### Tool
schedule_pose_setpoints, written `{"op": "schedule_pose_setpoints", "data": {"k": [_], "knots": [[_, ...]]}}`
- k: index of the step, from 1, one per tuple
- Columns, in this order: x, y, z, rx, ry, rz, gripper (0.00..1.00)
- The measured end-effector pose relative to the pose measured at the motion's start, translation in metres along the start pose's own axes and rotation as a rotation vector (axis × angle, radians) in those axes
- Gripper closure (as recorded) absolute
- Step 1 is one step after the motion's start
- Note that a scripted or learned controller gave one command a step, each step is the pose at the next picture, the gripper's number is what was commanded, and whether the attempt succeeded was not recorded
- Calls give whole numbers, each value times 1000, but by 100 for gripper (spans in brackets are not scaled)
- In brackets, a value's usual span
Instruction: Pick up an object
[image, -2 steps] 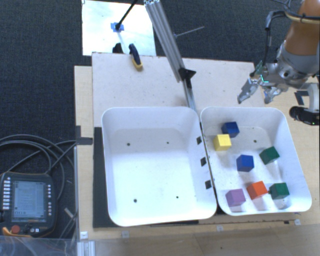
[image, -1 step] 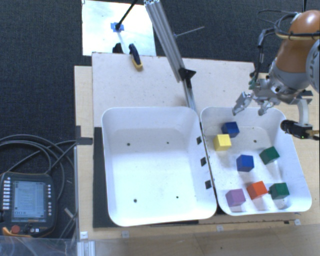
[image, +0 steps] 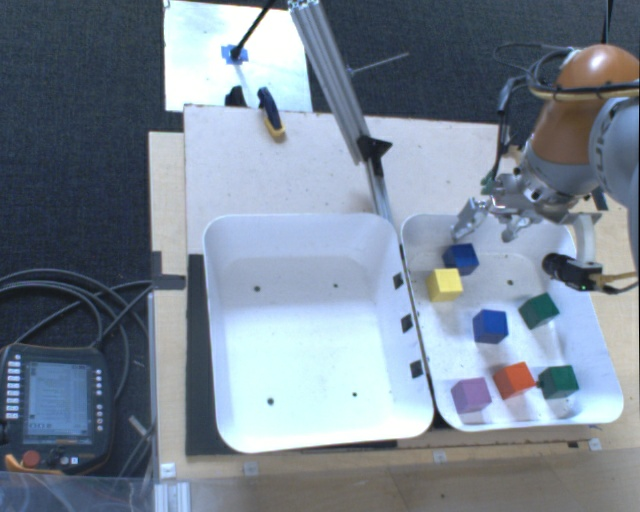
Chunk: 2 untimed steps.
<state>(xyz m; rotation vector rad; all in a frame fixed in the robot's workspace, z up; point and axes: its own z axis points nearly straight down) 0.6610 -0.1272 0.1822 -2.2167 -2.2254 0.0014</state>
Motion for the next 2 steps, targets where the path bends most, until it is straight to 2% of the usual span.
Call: {"op": "schedule_pose_setpoints", "data": {"k": [1, 2], "knots": [[-9, 3, 49, 1, 0, 2, 0], [-10, 5, 34, -7, -2, 0, 100]]}}
